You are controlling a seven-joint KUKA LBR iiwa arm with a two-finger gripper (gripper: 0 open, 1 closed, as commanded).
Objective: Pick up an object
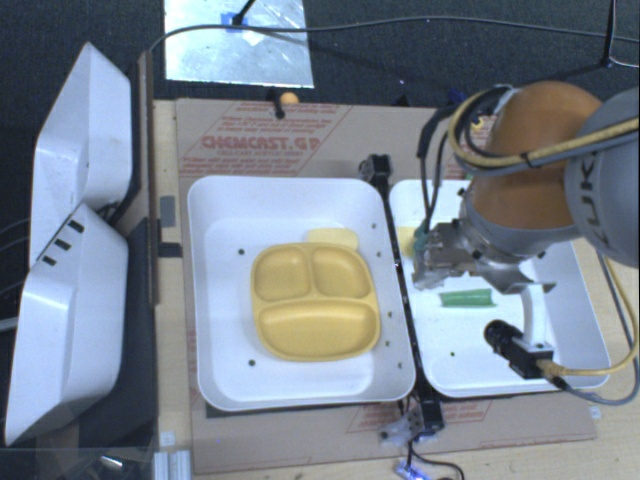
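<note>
Gripper [437,265] hung low over the right white bin [470,363], just to the view-right of the yellow three-compartment plastic tray [315,301], on the other side of the wall between the two bins. The wrist body covered it from above, so it could not be told whether it was wide or narrow.

Short green stick [465,297] lay flat on the bin floor, farther view-right of the tray than the gripper and about level with the tray's middle. It sat close under the gripper's near side; contact could not be judged.

Small pale yellow piece [405,238] sat between the tray and the gripper, level with the tray's far edge. It lay against the right bin's inner wall and was partly hidden by the gripper.

Grey arm [530,168], orange band uppermost, rose from the gripper toward the far right of the tray.

The tray itself lay open side up in the middle of the left white bin [225,268]. Flat pale yellow block [332,238] lay just beyond the tray's far right corner.

Printed brown cardboard sheet [270,138] showed beneath both bins, beyond the tray. Shiny square metal plate [238,28] lay farther off in the same direction.
</note>
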